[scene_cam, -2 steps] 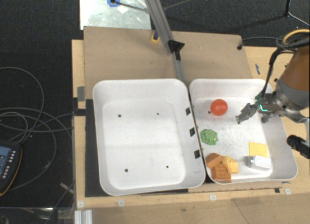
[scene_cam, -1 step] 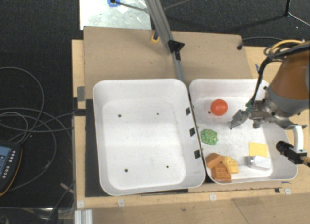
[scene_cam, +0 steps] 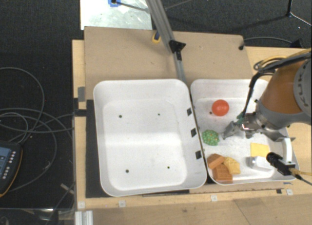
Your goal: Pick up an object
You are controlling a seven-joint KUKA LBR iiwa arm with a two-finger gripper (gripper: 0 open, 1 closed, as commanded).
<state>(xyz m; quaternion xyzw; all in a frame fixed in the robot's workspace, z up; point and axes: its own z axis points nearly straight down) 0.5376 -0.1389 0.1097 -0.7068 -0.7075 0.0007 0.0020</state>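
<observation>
Bench sits on dark carpet with cables around, two white bins on top. All the stuff is in the right bin [scene_cam: 202, 90]: red ball [scene_cam: 220, 107], green ball [scene_cam: 210, 137], yellow block [scene_cam: 259, 149], orange pieces [scene_cam: 223, 166]. The gripper [scene_cam: 234, 129] hovers between both balls, grip state impossible to tell. Round balls could easily roll away when nudged.

Setting: robotics laboratory test cell.
A plywood bench [scene_cam: 126, 53] carries two white bins [scene_cam: 146, 136] beneath a grey-and-orange industrial arm [scene_cam: 287, 97]; loose cables [scene_cam: 29, 117], a handheld control pendant [scene_cam: 7, 163] and a tripod leg [scene_cam: 158, 9] rest on dark carpet [scene_cam: 39, 24].
</observation>
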